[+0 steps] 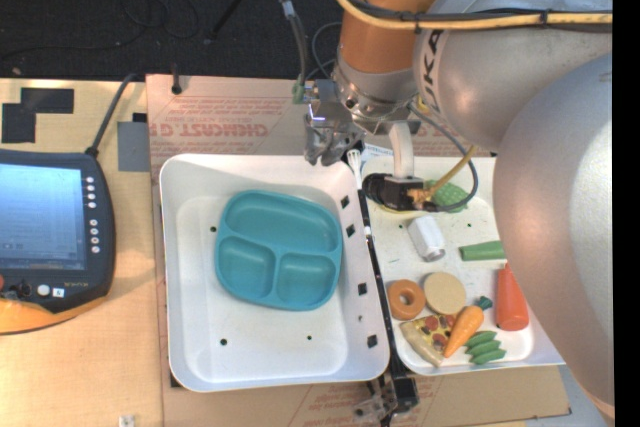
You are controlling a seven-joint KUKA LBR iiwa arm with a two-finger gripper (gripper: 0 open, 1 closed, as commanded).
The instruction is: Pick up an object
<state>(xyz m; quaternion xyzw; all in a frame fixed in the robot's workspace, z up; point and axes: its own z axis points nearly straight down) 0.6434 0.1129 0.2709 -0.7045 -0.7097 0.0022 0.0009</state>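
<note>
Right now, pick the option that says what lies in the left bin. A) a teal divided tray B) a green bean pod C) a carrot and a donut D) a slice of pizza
A: the teal divided tray lies flat in the left bin, while the toy foods lie in the right bin.

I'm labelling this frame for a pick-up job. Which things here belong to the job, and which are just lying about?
Job: gripper; pickable toys in the right bin: doughnut, carrot, pizza slice, white can.

Lying about: teal tray, left bin, screen pendant.
</note>
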